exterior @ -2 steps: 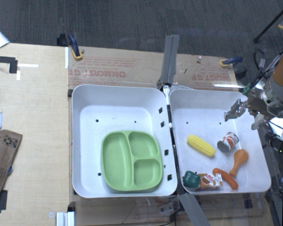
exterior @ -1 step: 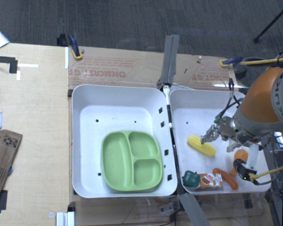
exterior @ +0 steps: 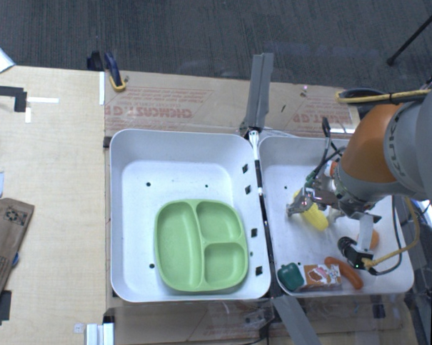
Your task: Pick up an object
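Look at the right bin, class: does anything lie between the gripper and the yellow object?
Nothing visible does. The gripper hangs low in the right bin, right beside the yellow object, with no other item between them. The carton and the orange piece lie apart, nearer the bin's front edge.

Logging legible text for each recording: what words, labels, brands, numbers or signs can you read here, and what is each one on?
Red print on the cardboard sheet behind the bins: upside down and too blurred to read reliably.
Recycling symbol on the brown paper bag: a sign, no readable words.
Small packet in the right bin: printing too small to read.
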Available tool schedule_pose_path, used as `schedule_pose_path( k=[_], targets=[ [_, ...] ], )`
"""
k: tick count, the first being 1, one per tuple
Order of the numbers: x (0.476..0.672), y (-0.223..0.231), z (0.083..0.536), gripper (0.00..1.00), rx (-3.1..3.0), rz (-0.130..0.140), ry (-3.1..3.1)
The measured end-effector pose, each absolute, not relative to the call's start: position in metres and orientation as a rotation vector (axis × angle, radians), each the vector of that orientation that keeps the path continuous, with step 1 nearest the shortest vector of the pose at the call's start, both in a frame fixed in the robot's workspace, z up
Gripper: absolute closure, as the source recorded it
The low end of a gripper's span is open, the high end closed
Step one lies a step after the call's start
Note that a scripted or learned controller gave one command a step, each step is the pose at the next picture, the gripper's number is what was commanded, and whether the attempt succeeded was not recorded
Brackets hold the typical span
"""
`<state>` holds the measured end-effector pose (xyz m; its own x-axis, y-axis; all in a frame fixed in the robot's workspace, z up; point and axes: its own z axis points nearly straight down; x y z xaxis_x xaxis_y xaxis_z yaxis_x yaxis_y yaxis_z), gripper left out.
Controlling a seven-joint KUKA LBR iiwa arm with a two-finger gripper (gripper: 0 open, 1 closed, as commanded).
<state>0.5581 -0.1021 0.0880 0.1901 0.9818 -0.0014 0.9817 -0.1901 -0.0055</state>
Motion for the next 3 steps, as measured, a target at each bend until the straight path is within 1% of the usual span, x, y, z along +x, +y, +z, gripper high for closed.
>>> schedule_pose_path(
  k=[1, 2, 3],
  targets=[
    [0.558, -0.104, 0.093, 1.00, -2.423, 0.015, -1.990],
    [0.596, -0.056, 0.187, 1.00, -2.377, 0.010, -2.050],
    [0.655, -0.054, 0.187, 1.00, -2.241, 0.011, -2.198]
  ],
)
